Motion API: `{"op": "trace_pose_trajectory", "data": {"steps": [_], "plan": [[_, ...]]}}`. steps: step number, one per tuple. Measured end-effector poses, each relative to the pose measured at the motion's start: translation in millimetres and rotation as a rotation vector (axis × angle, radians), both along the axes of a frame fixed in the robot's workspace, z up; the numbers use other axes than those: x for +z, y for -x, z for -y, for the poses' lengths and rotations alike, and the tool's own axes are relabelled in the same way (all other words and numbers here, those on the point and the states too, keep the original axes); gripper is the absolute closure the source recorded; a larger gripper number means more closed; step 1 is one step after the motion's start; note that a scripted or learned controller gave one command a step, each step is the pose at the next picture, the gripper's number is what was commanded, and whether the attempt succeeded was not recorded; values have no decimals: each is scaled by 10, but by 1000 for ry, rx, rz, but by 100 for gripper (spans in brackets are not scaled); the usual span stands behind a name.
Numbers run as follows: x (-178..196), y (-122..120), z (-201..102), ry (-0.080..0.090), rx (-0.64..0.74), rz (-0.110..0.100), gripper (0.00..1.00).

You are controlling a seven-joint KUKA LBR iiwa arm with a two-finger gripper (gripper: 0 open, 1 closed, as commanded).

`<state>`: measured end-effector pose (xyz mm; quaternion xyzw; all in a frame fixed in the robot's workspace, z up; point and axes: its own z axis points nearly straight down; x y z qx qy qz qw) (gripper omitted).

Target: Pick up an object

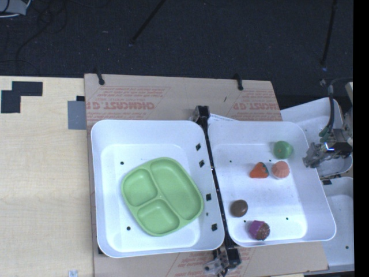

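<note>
Camera view: two white bins sit side by side on a cardboard sheet that covers part of a pale wooden bench.

The left bin holds a green tray with three compartments. The tray lies flat, turned at a slant, slightly toward 5 o'clock of the bin's middle.

The right bin holds five small things. A green ball lies toward 1 o'clock of the bin's middle. At 6 o'clock of it, just beside it, sits a peach ball. Touching the peach ball at its 9 o'clock side is a strawberry, orange-red with a dark green tip on top. Well apart, toward 7 o'clock of the strawberry, lies a brown ball. At 5 o'clock of the brown ball, near the bin's front wall, lies a purple lump. None of these five touches the bin's walls.

The gripper shows at the bin's right rim, at 3 o'clock of the green ball and apart from it, with cables and grey metal behind it toward the frame's edge. It is small and blurred here, so I cannot tell how it is set, and nothing can be made out in its grasp.
</note>
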<state>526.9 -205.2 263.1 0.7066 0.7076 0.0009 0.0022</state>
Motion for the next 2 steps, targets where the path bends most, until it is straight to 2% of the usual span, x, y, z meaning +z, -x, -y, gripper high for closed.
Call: {"op": "trace_pose_trajectory", "data": {"steps": [1, 2], "plan": [[363, -3, 7, -1, 0, -3, 100], [149, -19, -499, -4, 3, -8, 100]]}}
